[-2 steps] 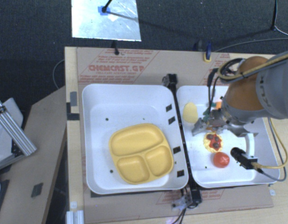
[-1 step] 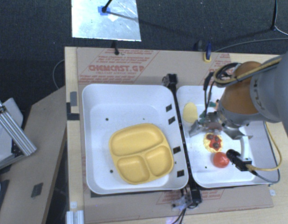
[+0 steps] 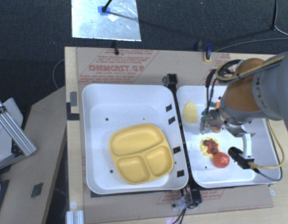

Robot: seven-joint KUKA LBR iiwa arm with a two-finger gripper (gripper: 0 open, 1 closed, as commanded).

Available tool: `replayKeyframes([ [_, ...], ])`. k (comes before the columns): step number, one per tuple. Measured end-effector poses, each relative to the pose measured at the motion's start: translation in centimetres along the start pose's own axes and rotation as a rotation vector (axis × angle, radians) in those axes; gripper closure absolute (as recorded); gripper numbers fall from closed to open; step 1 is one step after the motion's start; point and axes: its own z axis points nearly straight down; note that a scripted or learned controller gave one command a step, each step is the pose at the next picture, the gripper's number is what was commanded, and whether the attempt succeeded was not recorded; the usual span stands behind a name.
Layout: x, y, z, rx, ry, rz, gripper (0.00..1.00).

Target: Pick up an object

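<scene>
Pincer (image 3: 212, 123) low in right bin (image 3: 260, 174), grip state impossible to tell, beside pale yellow lump (image 3: 190, 112); red tomato (image 3: 221, 160) nearby; yellow divided tray (image 3: 141, 152) in left bin (image 3: 99, 106).

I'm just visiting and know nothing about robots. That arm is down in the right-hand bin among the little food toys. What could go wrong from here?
The gripper sits close above the pizza toy, with the tomato touching that toy, so it may nudge both and lift neither. The pale yellow piece lies against the bin wall, which could block a clean grasp there. The black cable hanging by the wrist might drag across objects.
</scene>
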Motion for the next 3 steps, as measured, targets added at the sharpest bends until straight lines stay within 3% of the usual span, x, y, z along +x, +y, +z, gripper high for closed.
replayKeyframes([
  [1,-0.9,-0.5,-5.3,0.014,0.004,0.001,1.0],
  [3,-0.2,0.4,-15.3,0.013,0.004,-0.004,1.0],
])
